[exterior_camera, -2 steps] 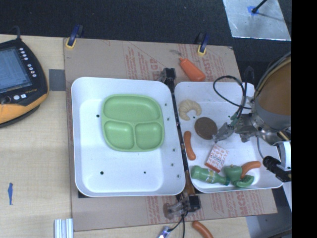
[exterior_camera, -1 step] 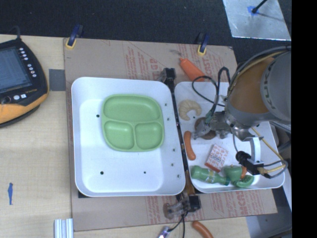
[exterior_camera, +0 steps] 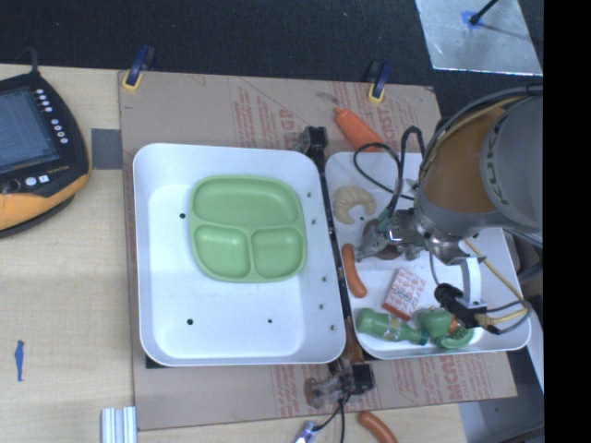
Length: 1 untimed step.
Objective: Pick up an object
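Observation:
In the right bin (exterior_camera: 513,343) lie a beige croissant-like piece (exterior_camera: 352,202), a red-orange sausage (exterior_camera: 352,270), a small red and white packet (exterior_camera: 404,291) and a green bottle (exterior_camera: 392,327) next to a green toy (exterior_camera: 445,329). My gripper (exterior_camera: 380,239) hangs low over the bin's middle, between the croissant piece and the packet. The grey arm with its orange band (exterior_camera: 462,169) covers the bin's right part.
The left bin (exterior_camera: 157,275) holds a green divided plate (exterior_camera: 247,226). An orange carrot (exterior_camera: 358,128) lies on the cardboard behind the right bin, another orange piece (exterior_camera: 379,425) at the front. A teach pendant (exterior_camera: 37,155) rests at far left.

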Each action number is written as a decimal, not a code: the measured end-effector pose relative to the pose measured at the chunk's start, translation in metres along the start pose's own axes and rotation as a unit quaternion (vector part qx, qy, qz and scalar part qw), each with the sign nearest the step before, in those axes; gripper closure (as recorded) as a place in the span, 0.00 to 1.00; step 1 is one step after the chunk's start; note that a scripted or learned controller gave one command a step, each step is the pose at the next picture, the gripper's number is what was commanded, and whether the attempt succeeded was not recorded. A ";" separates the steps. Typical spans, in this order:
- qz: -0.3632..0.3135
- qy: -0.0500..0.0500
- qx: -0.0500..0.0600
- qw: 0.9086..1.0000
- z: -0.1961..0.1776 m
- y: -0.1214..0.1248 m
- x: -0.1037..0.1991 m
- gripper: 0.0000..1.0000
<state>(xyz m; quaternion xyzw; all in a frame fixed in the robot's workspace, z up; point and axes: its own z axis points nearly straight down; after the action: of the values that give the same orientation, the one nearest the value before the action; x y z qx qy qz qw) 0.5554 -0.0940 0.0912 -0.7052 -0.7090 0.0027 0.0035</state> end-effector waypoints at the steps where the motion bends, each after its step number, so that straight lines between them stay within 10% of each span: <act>1: 0.001 0.000 -0.003 1.000 -0.001 0.034 -0.003 0.00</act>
<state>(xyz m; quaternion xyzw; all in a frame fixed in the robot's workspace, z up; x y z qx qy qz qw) 0.5896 -0.0969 0.0918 -0.7061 -0.7081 0.0010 0.0012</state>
